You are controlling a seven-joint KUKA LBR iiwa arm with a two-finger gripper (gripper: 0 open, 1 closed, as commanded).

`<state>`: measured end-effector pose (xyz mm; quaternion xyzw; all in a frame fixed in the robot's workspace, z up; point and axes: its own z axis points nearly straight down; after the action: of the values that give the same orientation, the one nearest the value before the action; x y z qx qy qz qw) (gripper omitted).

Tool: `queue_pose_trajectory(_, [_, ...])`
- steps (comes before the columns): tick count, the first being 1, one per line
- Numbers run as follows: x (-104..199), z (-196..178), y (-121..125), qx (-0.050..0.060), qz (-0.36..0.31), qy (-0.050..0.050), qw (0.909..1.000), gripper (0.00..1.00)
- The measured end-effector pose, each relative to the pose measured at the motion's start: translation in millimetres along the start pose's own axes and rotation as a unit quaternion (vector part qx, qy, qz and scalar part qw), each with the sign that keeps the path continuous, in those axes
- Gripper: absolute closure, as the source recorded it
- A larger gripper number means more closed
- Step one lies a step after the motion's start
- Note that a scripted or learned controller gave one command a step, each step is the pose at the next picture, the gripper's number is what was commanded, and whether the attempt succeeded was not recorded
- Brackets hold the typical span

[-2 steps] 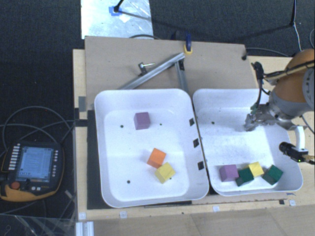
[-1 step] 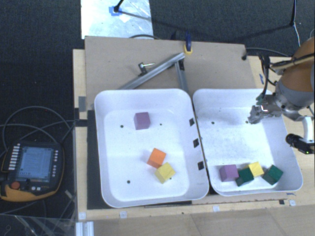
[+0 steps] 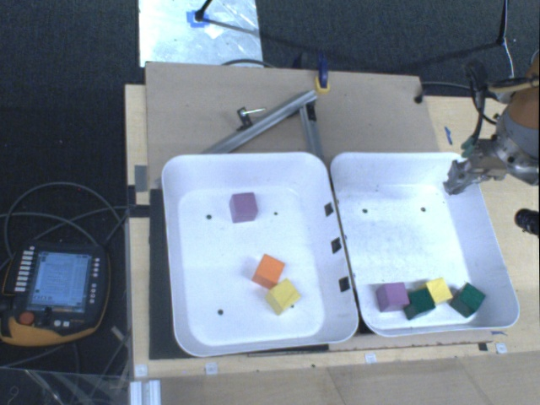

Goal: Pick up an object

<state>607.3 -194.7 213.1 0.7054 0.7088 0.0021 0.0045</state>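
The left bin [image 3: 186, 184] holds a purple cube [image 3: 243, 207], an orange cube [image 3: 268, 270] and a yellow cube [image 3: 283, 295] that touches the orange one. Along the near wall of the right bin [image 3: 396, 171] lie a purple cube [image 3: 391, 295], a dark green cube [image 3: 418, 302], a small yellow cube [image 3: 439, 289] and a second green cube [image 3: 467, 299]. My gripper [image 3: 460, 178] hangs over the far right corner of the right bin, far from all the cubes. No object shows between its fingers.
A grey metal bar [image 3: 261, 122] lies slantwise on the brown board behind the bins. A teach pendant [image 3: 55, 289] with its cables rests on the floor at the left. A shiny sheet [image 3: 198, 19] lies beyond the bench.
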Motion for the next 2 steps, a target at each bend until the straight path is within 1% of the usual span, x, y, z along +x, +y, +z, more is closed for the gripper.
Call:
queue_pose_trajectory(1, [-5, -46, 4, 0.001, 0.000, 0.000, 1.0000, 1.00])
queue_pose_trajectory(2, [57, -40, -2, 0.004, -0.003, 0.003, 1.0000, 1.00])
